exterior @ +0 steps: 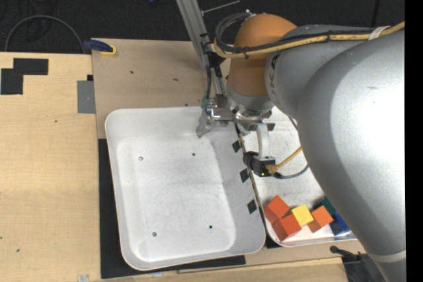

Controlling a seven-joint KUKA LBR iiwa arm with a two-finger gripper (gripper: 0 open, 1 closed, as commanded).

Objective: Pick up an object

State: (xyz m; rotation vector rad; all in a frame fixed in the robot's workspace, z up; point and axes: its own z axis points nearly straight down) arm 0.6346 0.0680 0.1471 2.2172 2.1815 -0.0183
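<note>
Overhead, the arm (344, 96) reaches left across the right bin (285, 239); whether its tool (210, 117) grips anything, I cannot tell.

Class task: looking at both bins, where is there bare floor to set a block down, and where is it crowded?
The left bin offers bare white floor between its four walls, below the gripper. In the right bin, the near corner is crowded: orange blocks, a yellow block and a blue block sit bunched beside the arm.

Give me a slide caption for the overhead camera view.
KUKA arm poises its gripper over the left bin; colored blocks wait in the right bin.
</note>
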